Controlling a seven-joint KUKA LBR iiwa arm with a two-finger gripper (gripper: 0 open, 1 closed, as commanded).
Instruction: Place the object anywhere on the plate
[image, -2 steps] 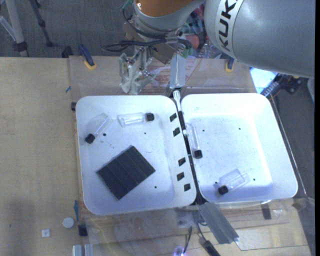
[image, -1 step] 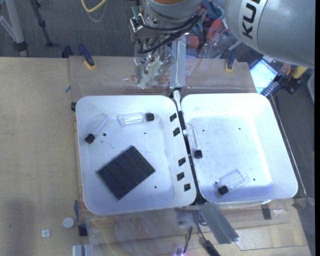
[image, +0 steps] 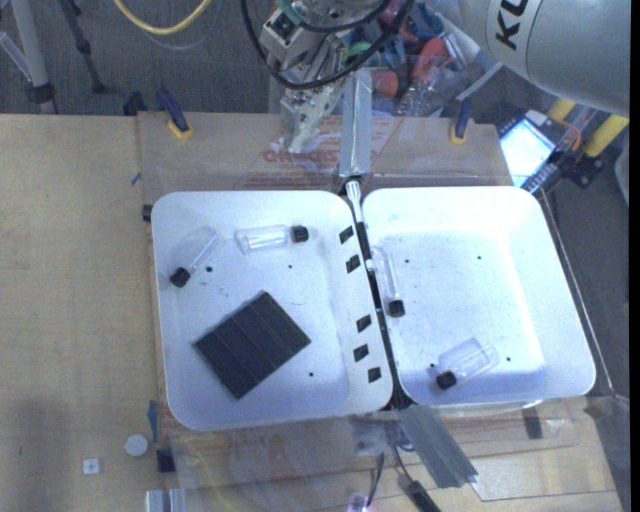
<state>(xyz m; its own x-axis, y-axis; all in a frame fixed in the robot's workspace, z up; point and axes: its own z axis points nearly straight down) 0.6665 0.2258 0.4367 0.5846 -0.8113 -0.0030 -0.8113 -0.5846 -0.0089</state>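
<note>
Now, camera view: one fixed look down on the counter and both bins.
Hand: the hand hangs beyond the far rim of the left bin, over the counter, with nothing seen in it; blur hides whether it is spread or pressed together, so I cannot tell.
Plate: the dark square plate lies flat, turned cornerwise, in the near half of the left bin.
Object: four clear, black-capped vials lie on their sides. The corner vial and the far vial are in the left bin, apart from the plate. The divider vial and the near vial are in the right bin. None is on the plate, so the task looks unstarted.
Risk, grasp: smooth, round tubes will likely roll or squirt out of a pinch.
Risk, wall: the divider vial lies against the middle wall, which may block a descent.
Risk, release: a vial laid on the plate may roll off, since the plate has no visible lip.
Risk, glare: clear plastic on white may mislead the aim.
</note>
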